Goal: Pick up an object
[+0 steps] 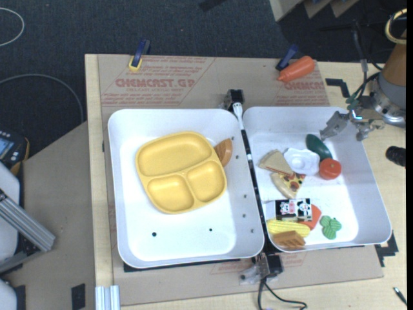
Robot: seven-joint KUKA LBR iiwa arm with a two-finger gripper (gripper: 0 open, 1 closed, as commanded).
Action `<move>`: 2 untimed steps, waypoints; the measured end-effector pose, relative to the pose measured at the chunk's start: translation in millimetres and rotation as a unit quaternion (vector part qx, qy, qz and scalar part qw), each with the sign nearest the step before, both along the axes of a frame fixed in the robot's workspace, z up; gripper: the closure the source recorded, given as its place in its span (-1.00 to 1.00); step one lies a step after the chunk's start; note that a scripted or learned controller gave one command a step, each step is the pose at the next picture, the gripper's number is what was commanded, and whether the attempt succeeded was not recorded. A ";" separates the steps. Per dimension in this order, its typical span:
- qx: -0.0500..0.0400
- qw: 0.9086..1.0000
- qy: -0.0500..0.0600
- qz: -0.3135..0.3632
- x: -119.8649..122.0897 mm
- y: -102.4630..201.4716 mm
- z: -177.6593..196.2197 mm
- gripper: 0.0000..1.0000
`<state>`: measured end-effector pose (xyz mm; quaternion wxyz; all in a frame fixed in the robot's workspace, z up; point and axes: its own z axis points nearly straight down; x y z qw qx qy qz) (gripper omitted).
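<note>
1. gripper (349,125) sits over the right bin's (368,205) far right corner, fingers spread, nothing between them.
2. nearest pick candidate: dark green vegetable (318,145), just beside the gripper toward the bin's middle, touching the white piece (303,161).
3. its long axis runs diagonally, far-left to near-right.
4. red tomato (330,168) lies just past it, nearer the front edge.
5. judgement: short move inward and down; jaws should close across the vegetable's short width.

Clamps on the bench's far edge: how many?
2. A blue-and-yellow clamp sits beyond the left bin; a blue-and-orange clamp sits beyond the right bin. Others may be hidden.
</note>
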<state>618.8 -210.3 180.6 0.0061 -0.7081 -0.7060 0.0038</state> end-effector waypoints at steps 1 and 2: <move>-0.002 1.000 -0.008 0.002 3.6 0.4 9.1 -1.00; -0.001 1.000 -0.004 0.002 4.7 6.1 -34.9 -1.00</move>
